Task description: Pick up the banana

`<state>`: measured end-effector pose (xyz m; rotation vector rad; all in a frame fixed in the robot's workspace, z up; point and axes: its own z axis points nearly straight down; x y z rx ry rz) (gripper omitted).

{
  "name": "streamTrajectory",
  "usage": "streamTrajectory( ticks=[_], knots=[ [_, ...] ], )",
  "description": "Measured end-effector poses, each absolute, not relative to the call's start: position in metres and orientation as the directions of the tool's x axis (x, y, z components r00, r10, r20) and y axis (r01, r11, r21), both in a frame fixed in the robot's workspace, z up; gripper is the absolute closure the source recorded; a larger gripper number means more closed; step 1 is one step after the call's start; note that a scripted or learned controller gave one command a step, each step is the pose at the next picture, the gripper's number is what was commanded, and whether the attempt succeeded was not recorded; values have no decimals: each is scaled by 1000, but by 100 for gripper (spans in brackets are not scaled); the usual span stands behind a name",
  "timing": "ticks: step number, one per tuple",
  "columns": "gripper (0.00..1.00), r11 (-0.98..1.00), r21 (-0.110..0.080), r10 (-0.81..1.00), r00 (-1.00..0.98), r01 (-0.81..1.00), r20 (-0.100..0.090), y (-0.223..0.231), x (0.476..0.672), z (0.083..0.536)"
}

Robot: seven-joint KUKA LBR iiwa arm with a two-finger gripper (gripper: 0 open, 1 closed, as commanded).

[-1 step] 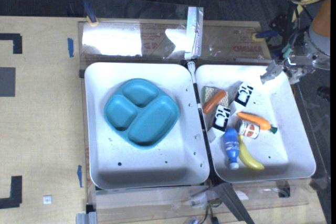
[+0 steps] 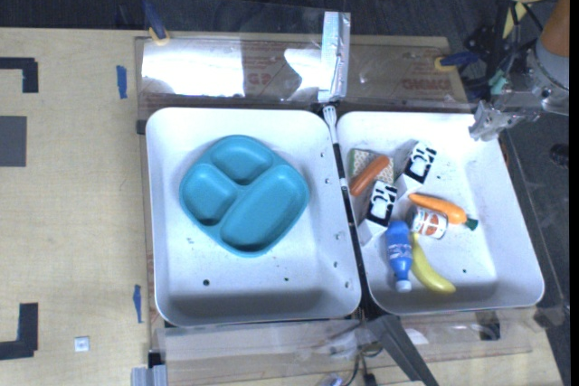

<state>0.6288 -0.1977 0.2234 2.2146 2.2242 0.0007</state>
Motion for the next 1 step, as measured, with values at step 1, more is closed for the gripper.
streamTrajectory(
  ticks=[1],
  knots=[
    [100, -415, -4, 910, 415, 910, 0, -118, 589, 274]
  ],
)
